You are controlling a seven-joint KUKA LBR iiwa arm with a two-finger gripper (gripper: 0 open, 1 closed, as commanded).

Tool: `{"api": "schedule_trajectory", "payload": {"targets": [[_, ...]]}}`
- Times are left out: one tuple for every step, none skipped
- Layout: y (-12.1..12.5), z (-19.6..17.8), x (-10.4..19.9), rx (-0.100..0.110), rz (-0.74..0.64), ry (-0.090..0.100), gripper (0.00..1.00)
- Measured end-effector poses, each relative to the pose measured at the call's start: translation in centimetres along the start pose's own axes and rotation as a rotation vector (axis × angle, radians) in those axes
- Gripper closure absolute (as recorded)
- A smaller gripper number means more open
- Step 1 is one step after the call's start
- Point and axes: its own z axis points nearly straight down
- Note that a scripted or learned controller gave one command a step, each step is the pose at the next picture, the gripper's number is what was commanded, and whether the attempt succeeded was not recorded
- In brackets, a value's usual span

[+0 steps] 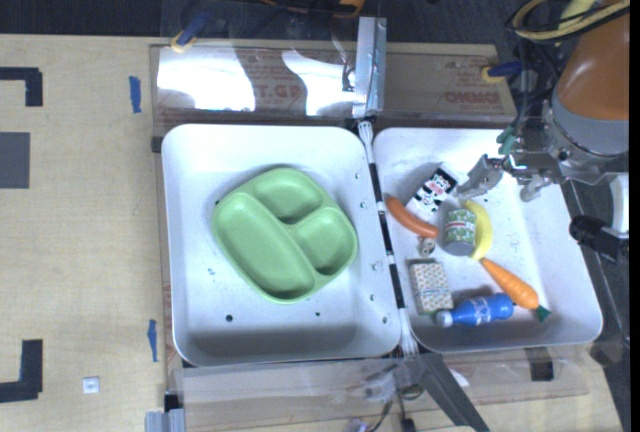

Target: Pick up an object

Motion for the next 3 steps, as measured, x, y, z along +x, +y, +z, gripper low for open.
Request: {"api": "schedule_trajectory", "payload": {"targets": [[2.5,13.3,-3.0,-0.001,-0.058,0.000,0.00],[4.0,16.9,-4.8,-0.005,-0.184,0.000,0.00],[-2.0,12.2,-6.9,-0.001,-0.445,0.000,0.00]]}}
